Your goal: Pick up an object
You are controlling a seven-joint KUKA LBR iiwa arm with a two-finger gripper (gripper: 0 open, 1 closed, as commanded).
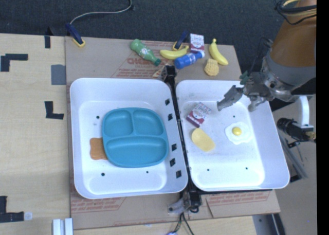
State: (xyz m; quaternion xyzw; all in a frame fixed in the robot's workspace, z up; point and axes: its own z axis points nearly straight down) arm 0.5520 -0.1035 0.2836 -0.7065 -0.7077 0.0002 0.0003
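Hovering over the right bin's [267, 141] far right corner, the gripper [240, 100] is spread, nothing between its fingers, above the fried egg [237, 132].

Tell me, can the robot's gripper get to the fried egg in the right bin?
Probably yes. The gripper hangs open just above the fried egg, and nothing lies on the egg. The yellow piece and the small packet sit off to the side.

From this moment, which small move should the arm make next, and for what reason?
Probably lower the end effector a little toward the fried egg. It hangs above the right bin holding nothing, fingers spread, and the egg lies flat just below it, apart from the yellow piece.
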